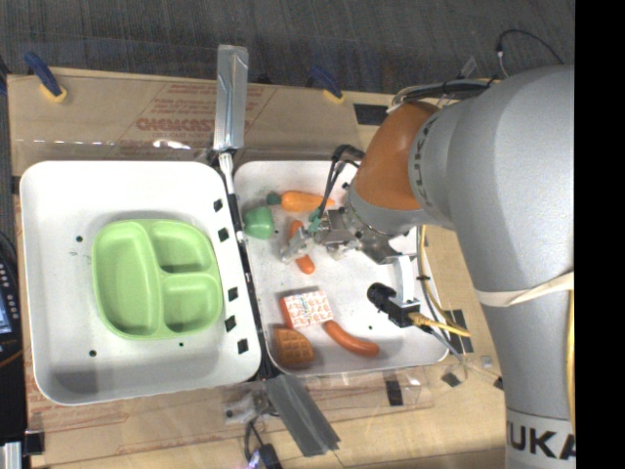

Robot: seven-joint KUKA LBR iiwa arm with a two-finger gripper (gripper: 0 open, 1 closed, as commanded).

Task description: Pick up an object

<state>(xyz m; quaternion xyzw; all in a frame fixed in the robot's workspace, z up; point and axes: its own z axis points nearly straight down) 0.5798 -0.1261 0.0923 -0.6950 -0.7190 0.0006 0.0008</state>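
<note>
Starting with the writing, black letters spelling KUKA stand on the grey arm low at the view's right, well away from the gripper. Red print runs across the cardboard sheet beyond the bins, up and to the left of the gripper; it is too faint to read with any certainty. The red-and-white box, lying below the gripper in the view, carries a small pattern but no legible words.

The gripper hangs low over the right bin, below the orange band of the wrist. Whether it is open or closed cannot be told from this angle, and nothing can be seen held in it. A small orange piece lies just beside its tip, on the side toward the box; whether the two touch is unclear. An orange carrot lies near the gripper on its upper side, and a green round toy sits near it on the side toward the left bin. Farther down from the gripper, past the box, lie a brown bread-like piece and a reddish sausage, both near the bin's lower wall. A green divided plate rests in the left bin, well apart from the gripper.
</note>
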